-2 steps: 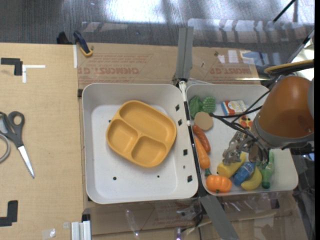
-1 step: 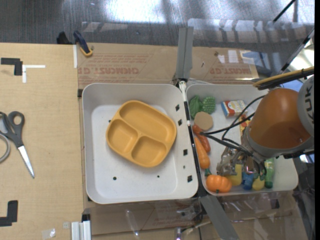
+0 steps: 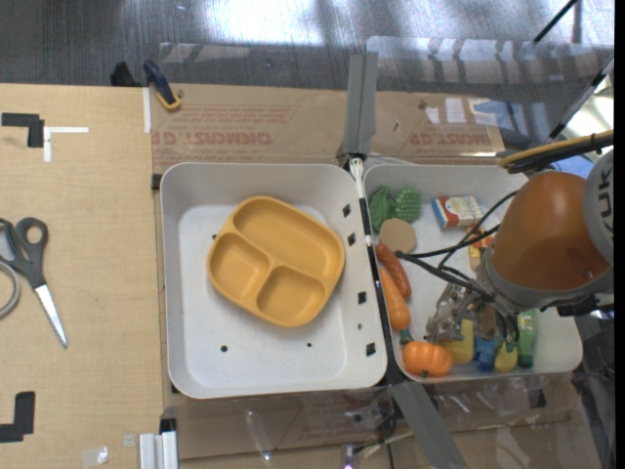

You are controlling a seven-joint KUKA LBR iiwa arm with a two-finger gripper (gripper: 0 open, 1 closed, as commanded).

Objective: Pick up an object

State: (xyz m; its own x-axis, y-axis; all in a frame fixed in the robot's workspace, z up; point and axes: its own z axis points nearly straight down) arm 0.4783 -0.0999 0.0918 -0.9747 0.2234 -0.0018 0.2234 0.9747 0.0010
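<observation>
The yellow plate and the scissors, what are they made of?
The yellow plate looks like plastic: one even colour, rounded moulded compartments, a soft dull sheen. The scissors look like metal blades, pale and shiny, with grey handles that are probably plastic, though that is hard to tell from here.

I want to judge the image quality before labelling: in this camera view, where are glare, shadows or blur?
In the camera view, daylight patches wash out the floor at the top; the yellow tray is evenly lit and sharp; the arm shades the small toys around the gripper in the right bin; the scissors are cut off at the left edge.
</observation>
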